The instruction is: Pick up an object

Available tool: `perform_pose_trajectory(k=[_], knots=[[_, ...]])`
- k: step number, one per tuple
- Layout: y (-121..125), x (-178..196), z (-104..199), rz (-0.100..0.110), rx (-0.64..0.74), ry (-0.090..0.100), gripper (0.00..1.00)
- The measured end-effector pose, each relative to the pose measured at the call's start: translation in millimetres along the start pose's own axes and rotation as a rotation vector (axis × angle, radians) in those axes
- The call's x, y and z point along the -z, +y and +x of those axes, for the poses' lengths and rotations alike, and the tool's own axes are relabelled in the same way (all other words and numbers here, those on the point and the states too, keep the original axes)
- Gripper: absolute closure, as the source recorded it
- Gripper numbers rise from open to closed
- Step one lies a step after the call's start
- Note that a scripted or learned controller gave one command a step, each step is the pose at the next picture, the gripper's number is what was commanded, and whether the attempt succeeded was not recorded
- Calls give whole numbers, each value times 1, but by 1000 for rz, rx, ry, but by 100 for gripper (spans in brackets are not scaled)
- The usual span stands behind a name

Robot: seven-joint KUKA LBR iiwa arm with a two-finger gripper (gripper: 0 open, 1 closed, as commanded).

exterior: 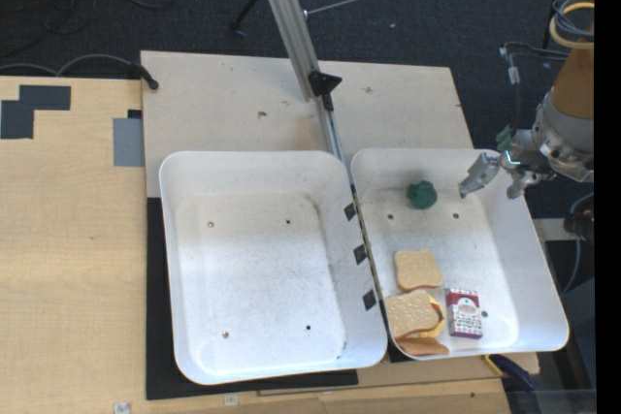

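The claw (495, 175) hangs open and empty over the right bin (529, 252), poised for a descent. The green ball (422, 195) lies nearby at its nine o'clock, the likeliest target.

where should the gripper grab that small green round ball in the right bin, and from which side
Grip the small green round ball across its middle, coming straight down from above. It lies alone on the floor of the right white bin, apart from the walls and the toast slices, so either finger has room. Being round, it may roll, so centre the gripper first.
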State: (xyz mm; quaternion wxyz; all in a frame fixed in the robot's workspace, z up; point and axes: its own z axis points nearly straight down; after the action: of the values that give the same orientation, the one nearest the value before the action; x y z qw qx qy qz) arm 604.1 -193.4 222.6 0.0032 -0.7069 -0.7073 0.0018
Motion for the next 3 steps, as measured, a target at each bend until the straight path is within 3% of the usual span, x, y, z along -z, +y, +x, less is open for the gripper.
perform_pose_trajectory(k=[1,3], knots=[[1,3,0,-4,2,-2,0],[-10,-103,5,2,0,1,0]])
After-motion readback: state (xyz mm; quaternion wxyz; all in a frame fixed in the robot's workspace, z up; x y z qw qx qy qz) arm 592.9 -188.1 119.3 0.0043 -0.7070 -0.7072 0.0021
